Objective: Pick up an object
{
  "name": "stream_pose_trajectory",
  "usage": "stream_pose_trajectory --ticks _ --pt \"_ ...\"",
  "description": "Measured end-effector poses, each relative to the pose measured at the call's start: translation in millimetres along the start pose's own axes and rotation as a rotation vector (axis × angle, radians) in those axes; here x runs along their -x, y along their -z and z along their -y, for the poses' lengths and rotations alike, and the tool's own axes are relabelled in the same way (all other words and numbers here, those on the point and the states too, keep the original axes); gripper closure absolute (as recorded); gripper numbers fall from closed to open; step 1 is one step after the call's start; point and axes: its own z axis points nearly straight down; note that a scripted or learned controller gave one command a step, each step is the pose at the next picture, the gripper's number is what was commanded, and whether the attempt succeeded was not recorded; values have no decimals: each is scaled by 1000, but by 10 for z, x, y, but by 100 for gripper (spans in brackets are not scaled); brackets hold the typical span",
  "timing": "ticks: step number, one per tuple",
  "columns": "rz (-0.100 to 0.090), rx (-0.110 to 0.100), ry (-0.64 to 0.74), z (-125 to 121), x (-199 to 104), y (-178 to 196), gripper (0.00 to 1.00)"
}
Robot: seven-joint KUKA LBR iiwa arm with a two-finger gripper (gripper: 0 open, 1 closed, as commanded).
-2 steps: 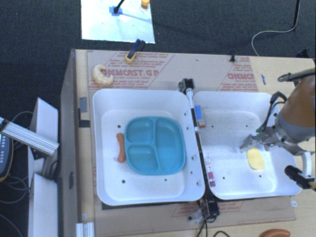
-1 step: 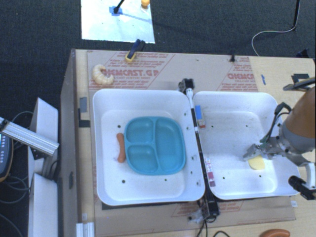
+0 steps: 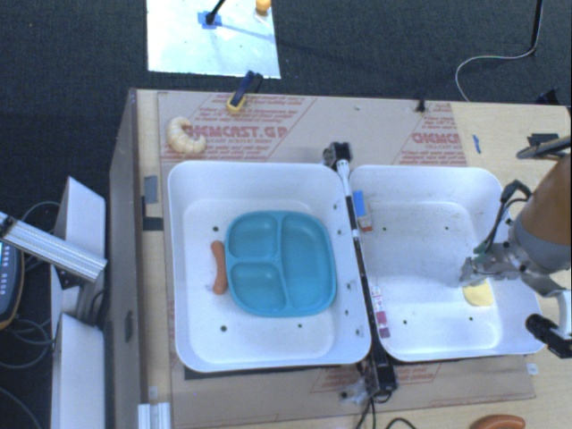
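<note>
A small yellow object (image 3: 480, 295) lies on the floor of the right bin (image 3: 420, 239), near its right wall. My gripper (image 3: 483, 271) hangs just above it at the end of the grey arm, which comes in from the right; its tips sit at the yellow object's upper edge. In the left bin (image 3: 192, 239) rests a teal divided plate (image 3: 281, 263), and an orange sausage-shaped piece (image 3: 218, 267) lies just left of it.
A beige curled object (image 3: 185, 135) and a yellow-and-blue tool (image 3: 242, 92) lie on the cardboard behind the left bin. A divider bar (image 3: 360, 239) runs between the bins. An orange item (image 3: 497, 422) sits at the bottom right.
</note>
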Motion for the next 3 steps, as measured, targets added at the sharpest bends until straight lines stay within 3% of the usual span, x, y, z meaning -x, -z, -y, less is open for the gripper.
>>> stream_pose_trajectory --ticks 2,3 --pt "1 -1 3 -1195 0 1078 100" --pt "1 -1 3 -1452 4 1535 100"
